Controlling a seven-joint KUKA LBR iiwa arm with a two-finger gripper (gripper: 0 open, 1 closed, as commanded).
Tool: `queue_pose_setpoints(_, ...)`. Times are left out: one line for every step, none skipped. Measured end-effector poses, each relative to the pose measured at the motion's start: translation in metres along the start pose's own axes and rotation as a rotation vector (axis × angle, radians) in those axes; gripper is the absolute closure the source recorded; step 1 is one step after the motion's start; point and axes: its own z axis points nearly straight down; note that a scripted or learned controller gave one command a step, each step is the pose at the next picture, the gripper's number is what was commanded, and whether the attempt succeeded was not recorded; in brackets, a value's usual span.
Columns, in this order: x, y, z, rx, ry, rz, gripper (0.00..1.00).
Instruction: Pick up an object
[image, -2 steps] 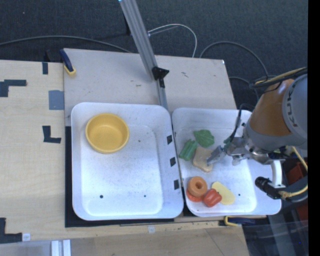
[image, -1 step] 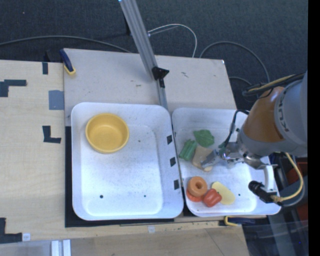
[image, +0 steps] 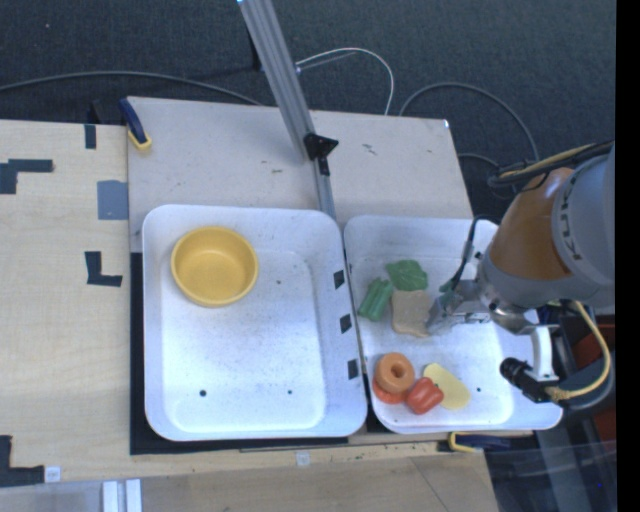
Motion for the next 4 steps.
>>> queue_pose_setpoints(0.005, 0.007, -0.061, 0.002, -0.002, -0.001, 1.0)
queue_pose_setpoints(0.005, 0.011, -0.103, 0.002, -0.001, 0.0, 1.0)
queue_pose_setpoints(0.005, 0.011, -0.103, 0.007, 0.0, 0.001, 1.0)
queue_pose_setpoints(0.061, 0.038, -0.108, 0.006, 0.002, -0.006, 1.0)
